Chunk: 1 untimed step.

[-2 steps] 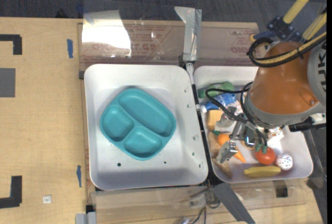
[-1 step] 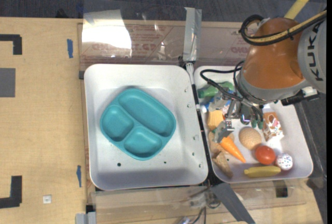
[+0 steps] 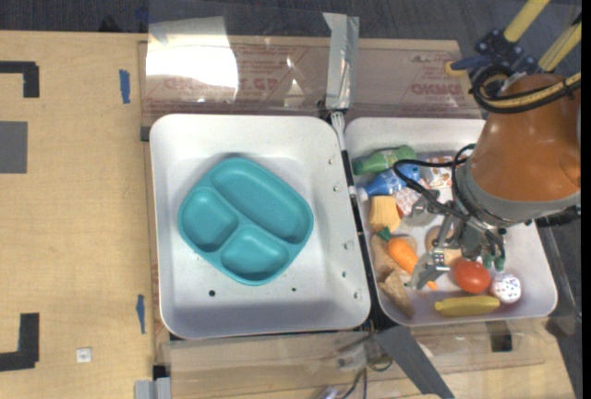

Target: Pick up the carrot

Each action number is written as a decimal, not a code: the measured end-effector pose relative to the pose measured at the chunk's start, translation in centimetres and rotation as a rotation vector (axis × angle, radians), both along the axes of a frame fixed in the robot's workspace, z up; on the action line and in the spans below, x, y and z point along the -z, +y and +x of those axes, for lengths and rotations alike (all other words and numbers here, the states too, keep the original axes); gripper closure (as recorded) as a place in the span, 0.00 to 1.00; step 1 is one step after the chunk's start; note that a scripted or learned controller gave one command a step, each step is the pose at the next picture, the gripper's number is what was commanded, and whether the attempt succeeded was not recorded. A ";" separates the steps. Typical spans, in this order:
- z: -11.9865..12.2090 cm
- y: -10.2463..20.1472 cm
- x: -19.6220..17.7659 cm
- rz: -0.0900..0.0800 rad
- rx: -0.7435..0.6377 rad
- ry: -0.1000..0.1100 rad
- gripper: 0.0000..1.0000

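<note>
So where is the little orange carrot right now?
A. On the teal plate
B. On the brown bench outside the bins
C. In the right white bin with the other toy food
C. The small orange toy carrot lies in the shallow white right bin among the other toy food, just left of the arm's end effector, while the teal three-compartment plate sits in the shallow white left bin.

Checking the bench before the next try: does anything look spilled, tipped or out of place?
Nothing stands out. The teal plate lies flat in the left bin, and the carrot sits among the toy food in the right bin.
</note>
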<state>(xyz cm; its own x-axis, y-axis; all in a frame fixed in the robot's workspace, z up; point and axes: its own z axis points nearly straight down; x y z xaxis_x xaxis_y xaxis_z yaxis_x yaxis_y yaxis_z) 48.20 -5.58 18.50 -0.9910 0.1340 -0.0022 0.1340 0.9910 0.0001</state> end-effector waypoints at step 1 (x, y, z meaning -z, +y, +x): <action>-0.3 -3.8 5.0 0.001 0.029 0.006 0.00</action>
